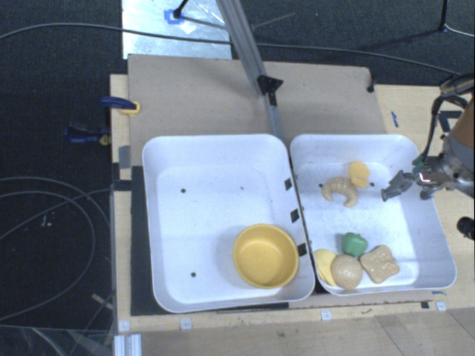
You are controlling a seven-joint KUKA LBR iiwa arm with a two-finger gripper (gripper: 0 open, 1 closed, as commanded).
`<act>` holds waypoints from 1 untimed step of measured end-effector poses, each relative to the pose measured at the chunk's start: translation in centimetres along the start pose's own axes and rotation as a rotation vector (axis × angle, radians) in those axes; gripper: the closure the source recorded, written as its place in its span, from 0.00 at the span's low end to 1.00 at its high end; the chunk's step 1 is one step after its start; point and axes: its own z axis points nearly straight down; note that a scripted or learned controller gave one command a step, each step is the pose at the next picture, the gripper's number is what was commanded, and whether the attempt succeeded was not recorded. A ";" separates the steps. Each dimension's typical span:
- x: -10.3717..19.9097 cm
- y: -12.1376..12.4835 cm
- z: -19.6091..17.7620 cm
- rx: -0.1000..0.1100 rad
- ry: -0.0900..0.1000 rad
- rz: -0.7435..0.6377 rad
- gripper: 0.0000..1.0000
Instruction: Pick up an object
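Note:
My gripper [404, 184] hangs over the right rim of the right bin [438, 251], at mid height in the camera view, and nothing shows in its grasp. Left of it lie a tan croissant [340, 190] and a small yellow piece [359, 173]. Along the bin's near side sit a green pepper [354, 243], a slice of toast [379, 264], a beige round piece [346, 271] and a yellow piece [323, 262]. A yellow bowl [266, 255] stands in the left bin [193, 169], near its front right corner.
A slanted grey pole [245, 39] crosses the back of the bench and ends at the divide between the bins. Blue and yellow clamps [119, 106] grip the bench's left edge. Cables lie on the dark floor at left.

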 end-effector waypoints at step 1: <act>0.4 -1.0 5.3 0.003 0.002 0.000 0.00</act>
